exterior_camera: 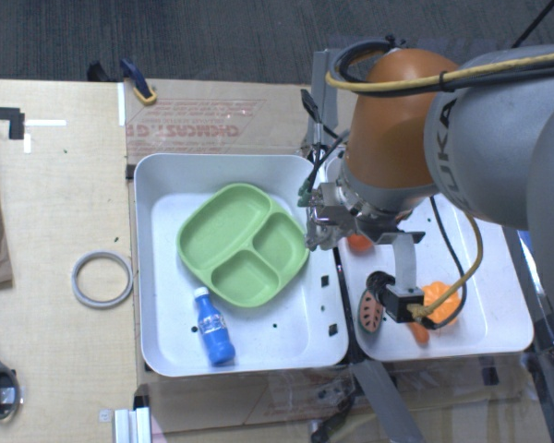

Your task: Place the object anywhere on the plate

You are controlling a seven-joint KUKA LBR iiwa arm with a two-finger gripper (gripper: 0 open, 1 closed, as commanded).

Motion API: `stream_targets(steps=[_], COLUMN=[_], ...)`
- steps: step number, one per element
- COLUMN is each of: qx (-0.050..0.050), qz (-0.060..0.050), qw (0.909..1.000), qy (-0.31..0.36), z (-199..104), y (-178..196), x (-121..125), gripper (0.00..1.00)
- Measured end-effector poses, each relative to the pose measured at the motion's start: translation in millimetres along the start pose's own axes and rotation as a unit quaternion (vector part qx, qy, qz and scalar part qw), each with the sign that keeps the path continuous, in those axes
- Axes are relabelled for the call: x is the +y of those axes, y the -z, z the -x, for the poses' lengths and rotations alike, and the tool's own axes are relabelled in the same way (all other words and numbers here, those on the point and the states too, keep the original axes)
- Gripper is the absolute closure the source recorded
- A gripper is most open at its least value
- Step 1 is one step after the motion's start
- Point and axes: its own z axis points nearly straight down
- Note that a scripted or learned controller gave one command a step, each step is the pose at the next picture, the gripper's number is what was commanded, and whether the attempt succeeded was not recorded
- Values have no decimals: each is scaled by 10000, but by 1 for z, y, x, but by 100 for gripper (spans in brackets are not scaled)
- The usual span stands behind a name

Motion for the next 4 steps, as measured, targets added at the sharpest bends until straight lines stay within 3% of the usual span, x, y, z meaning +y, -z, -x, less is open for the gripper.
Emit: stream_targets(steps=[1, 2, 3, 4], qx=[36, 49, -45, -107], qz=[91, 48, 32, -503], qw=[10000, 10000, 10000, 9987], qy=[0, 27, -50, -24], z=[-30, -28, -127, -130], y=[-134, -139, -143, -147], x=[7, 48, 66, 101], gripper=[100, 100, 100, 100])
